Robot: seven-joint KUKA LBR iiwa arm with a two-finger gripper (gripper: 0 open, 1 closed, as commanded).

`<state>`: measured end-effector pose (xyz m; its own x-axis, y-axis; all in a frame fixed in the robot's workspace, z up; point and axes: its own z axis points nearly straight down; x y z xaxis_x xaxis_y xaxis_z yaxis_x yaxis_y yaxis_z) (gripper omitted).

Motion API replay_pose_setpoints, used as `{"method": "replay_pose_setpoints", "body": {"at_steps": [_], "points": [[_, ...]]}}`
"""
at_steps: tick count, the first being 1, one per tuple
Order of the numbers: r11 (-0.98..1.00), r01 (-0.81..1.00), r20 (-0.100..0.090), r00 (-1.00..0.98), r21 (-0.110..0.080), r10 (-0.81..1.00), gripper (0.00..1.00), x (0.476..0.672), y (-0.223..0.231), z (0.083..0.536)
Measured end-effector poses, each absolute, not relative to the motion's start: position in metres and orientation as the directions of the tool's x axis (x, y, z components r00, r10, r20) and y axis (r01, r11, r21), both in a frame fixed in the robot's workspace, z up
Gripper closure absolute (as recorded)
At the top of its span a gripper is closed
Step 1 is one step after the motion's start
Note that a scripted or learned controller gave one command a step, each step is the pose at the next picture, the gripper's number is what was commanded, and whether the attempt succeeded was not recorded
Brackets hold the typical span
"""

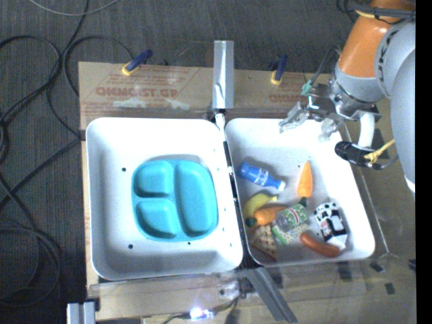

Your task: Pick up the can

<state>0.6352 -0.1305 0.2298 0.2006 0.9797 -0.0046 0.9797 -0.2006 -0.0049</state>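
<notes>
Fingers [291, 121] spread wide apart, with nothing between them. Gripper [309, 123] up over the far edge of the right bin [364, 201], well apart from the can [291, 219]. Grey and orange arm [368, 46] reaching in from the far right.

Can lying on its side in the near part of the right bin, green and red label up. Packed in tight there: yellow banana [256, 203] just to its left, brown waffle [264, 240] on the near left, red sausage [321, 245] just on the near side, black and white toy [331, 223] just to the right. Blue bottle [260, 175] and carrot [306, 179] a bit farther back. Blue plate [177, 198] in the left bin [101, 181], out of the way.

Probably just the start, with the reach to come. To do it well:
- Move toward the near side, over the carrot, until right above the can.
- Keep the fingers wide and turn them to go across the can's round sides, not its ends.
- Go down slowly into the small gaps, not onto the sausage or toy.
- Squeeze at the middle, then lift straight up.
</notes>
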Motion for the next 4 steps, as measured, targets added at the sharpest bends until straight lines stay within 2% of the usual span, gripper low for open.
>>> {"method": "replay_pose_setpoints", "body": {"at_steps": [1, 2, 3, 4], "points": [[-0.001, 1.0, 0.0, 0.001, -0.006, 1.0, 0.0, 0.591, -0.114, 0.107], [-0.186, 0.982, -0.002, 0.186, 0.018, 0.982, 0.0, 0.544, -0.111, 0.089], [-0.231, 0.973, -0.005, 0.231, -0.006, 0.973, 0.0, 0.6, -0.162, 0.176], [-0.139, 0.99, -0.002, 0.139, -0.005, 0.99, 0.0, 0.642, -0.198, 0.09]]}}
